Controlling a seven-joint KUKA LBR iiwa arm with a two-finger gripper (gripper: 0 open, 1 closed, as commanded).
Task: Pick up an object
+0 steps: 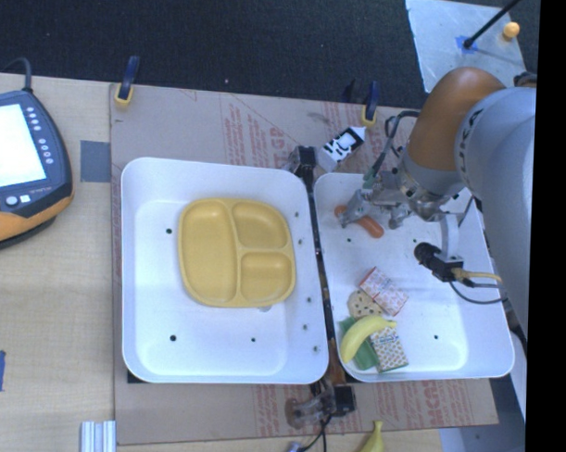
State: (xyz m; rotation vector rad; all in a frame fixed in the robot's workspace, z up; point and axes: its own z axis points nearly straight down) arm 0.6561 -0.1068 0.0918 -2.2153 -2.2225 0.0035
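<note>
- While the grey arm reaches in from the right, its two-finger gripper [372,207] is low over the far end of the right white bin [473,352], just above a small orange carrot-shaped piece [362,223].
- If something is between the gripper's parts, I cannot tell.
- Nearer the camera than the gripper lie a yellow plastic banana [361,332] and small printed packets [385,291].
- Left of the gripper, a yellow divided plastic tray [236,252] lies in the left white bin [149,345].
</note>
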